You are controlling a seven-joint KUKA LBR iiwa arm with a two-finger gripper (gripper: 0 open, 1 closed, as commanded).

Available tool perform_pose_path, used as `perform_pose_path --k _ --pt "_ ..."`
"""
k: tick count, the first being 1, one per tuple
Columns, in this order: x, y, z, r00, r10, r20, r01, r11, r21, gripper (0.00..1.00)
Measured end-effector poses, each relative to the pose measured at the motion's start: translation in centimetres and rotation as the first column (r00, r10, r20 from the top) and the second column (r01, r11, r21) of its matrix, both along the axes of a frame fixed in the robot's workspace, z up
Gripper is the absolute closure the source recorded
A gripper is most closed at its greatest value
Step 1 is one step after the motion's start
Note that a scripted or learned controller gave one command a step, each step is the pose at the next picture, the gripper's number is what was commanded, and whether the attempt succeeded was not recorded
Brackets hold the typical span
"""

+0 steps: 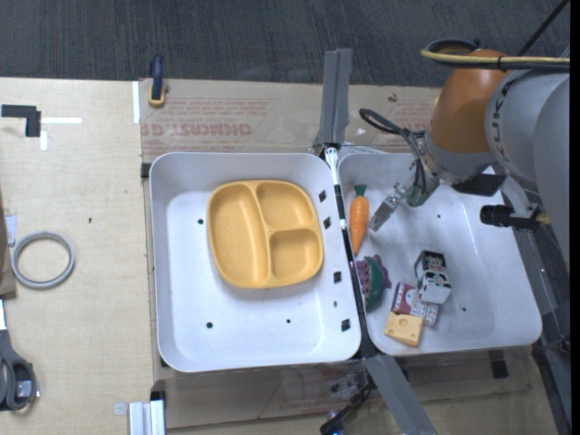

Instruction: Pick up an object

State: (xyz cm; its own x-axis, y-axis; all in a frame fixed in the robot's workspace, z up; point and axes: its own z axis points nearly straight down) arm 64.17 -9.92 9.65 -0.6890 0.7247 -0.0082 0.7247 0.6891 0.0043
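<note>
My gripper (pixel 388 210) hangs low over the back left part of the right bin (pixel 489 324), just right of an orange carrot (pixel 359 219) with a green top that lies along the bin's left wall. Nothing shows in the gripper. Further forward in the same bin lie a purple and green toy (pixel 371 277), a black and white small box (pixel 433 275), a small pink packet (pixel 415 299) and a yellow cheese wedge (pixel 404 328). The grey arm with its orange band (pixel 467 107) reaches in from the right.
The left bin (pixel 245 333) holds a yellow divided plate (pixel 266 234). On the bench to the left lie a grey tape ring (pixel 41 259) and scissors (pixel 14 381). A grey divider post (pixel 336 98) stands between the bins at the back.
</note>
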Motion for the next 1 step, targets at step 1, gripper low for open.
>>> perform_pose_path --k 1 --pt "-0.05 0.19 0.73 1.000 0.004 -0.003 -0.004 1.000 -0.001 1.00"
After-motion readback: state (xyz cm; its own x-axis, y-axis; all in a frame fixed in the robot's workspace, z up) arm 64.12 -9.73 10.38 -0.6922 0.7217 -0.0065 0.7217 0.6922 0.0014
